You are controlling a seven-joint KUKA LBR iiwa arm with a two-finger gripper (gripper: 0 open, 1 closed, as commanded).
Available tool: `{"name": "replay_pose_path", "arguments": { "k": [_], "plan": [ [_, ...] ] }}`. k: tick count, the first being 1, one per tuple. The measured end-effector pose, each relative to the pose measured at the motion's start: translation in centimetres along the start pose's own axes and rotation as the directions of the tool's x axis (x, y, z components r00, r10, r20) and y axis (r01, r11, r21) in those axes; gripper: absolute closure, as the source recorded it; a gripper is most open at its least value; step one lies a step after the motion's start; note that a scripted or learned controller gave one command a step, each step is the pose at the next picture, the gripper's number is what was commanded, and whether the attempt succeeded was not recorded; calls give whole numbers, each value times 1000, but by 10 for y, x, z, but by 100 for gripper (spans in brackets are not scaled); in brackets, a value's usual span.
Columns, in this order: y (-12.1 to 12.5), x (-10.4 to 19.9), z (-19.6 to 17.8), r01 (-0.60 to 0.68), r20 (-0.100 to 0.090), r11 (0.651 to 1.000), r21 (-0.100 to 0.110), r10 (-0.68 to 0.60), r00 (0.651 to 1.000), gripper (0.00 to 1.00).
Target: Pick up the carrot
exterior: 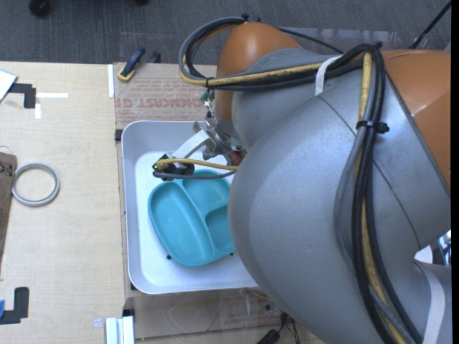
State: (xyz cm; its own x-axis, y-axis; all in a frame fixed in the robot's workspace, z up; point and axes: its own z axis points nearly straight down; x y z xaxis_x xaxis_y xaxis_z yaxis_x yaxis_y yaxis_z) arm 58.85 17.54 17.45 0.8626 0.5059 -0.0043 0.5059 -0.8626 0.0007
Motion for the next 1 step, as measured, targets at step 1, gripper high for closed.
{"name": "replay_pose_path", "arguments": {
  "k": [1],
  "plan": [
    [50,-28,74,66,-3,998,1,-66,998,0]
  ]
}}
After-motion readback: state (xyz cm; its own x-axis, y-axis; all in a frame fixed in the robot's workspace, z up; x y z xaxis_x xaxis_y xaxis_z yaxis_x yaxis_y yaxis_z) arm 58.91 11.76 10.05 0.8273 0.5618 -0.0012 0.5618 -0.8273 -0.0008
